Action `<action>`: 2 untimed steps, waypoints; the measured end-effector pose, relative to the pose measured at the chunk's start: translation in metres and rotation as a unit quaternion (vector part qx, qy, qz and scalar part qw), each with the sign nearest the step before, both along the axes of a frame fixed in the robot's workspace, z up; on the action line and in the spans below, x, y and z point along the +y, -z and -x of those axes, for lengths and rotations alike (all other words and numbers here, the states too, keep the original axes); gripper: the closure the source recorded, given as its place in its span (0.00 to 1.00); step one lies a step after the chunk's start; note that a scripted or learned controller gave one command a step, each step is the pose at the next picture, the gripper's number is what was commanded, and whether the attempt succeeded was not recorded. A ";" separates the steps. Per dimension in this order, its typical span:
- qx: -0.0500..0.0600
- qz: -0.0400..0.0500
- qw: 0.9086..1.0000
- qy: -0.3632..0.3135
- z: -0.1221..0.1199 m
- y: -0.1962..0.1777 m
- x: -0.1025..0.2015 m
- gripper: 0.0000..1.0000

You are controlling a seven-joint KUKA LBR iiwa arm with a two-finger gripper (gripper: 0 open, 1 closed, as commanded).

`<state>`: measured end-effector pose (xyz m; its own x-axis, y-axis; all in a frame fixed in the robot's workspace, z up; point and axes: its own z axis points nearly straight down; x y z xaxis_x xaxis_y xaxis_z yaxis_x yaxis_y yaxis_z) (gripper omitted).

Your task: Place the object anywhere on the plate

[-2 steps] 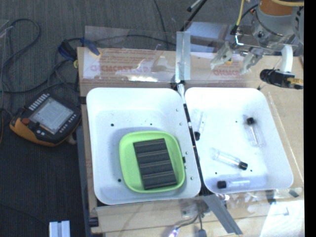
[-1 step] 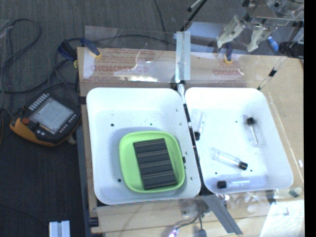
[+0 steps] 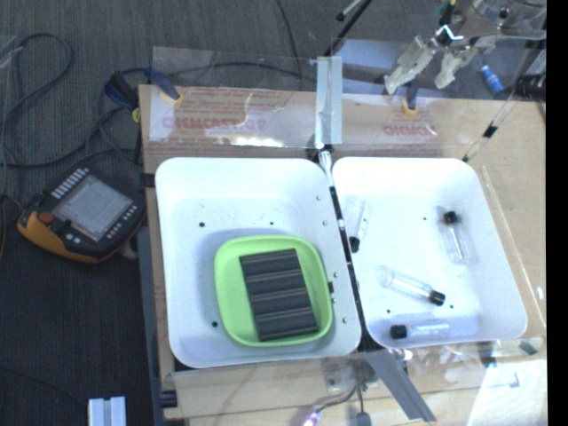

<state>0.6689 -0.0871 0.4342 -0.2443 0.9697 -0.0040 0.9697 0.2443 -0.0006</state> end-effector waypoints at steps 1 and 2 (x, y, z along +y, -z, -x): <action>0.000 0.000 0.991 -0.136 0.000 0.000 -0.001 0.00; 0.000 0.000 0.972 -0.236 0.000 -0.001 -0.023 0.00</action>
<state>0.6689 -0.1099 0.4350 -0.6615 0.7499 -0.0046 0.7499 0.6615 0.0000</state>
